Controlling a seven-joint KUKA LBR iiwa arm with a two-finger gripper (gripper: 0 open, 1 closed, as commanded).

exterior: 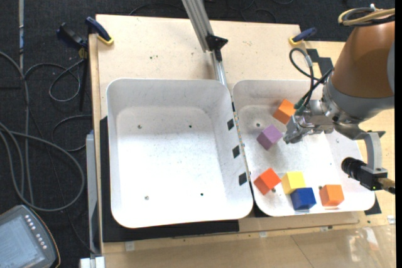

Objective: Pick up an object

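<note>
a: gripper [295,134] is hanging over the right bin [352,201], just beside the purple cube [270,136] and below the orange cube [284,111] near the bin's far wall.

b: are you seeing anything between its fingers?

a: you cannot tell from this slant whether they are spread or closed, and nothing is showing held.

b: what else is sitting there?

a: 4 cubes are lying along the near edge: orange-red [267,181], yellow [293,182], blue [303,198], orange [331,195].
</note>
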